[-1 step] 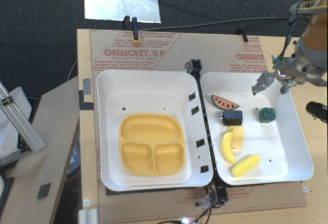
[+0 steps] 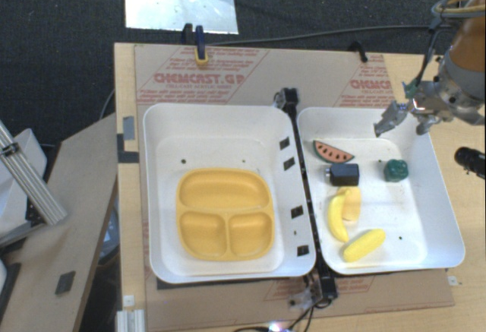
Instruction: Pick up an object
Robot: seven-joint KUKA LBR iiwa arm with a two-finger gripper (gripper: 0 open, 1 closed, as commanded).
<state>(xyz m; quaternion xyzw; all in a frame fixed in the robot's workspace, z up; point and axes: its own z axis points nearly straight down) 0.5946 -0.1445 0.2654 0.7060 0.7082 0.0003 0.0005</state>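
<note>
The gripper (image 2: pixel 406 116) is hovering over the far edge of the right bin (image 2: pixel 448 235) with its fingers spread open and nothing between them. The toys are lying below and toward the near side of it: a watermelon slice (image 2: pixel 332 151) off to its left, a dark block (image 2: pixel 344 173) just beyond that, a small green lump (image 2: pixel 396 169) almost straight beneath, and two bananas (image 2: pixel 345 221) farther toward the near wall. All are looking like light, stiff plastic, probably smooth and inclined to slip. The green lump is sitting alone with bare floor around it, so closing across its middle is seeming the easiest hold. The bananas are crowding each other; the bin's walls are limiting low approaches.
</note>
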